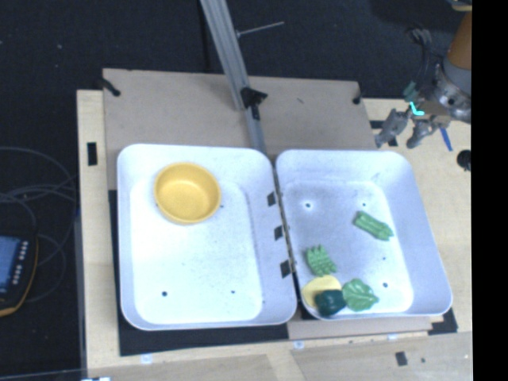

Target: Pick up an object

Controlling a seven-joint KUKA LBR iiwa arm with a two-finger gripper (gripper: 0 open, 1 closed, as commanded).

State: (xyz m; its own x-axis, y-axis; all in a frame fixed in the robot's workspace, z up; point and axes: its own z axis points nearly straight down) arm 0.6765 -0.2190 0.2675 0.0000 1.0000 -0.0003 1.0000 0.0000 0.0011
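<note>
Near corner of right bin point(413, 213): dark teal block point(329, 301) on yellow piece point(317, 285), green leaf-like piece point(359, 294) touching beside. Ridged green piece point(318, 258) just farther, another green piece point(372, 225) mid-bin. Yellow bowl point(187, 192) in left bin point(135, 244). Gripper point(403, 136) beyond right bin's far-right corner, fingers spread, nothing between them.

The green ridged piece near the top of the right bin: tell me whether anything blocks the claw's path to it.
Nothing visible does. The claw hangs above the bench just past the right bin's far rim, and the green ridged piece lies alone on bare floor below it. The other objects cluster at the near edge.
</note>
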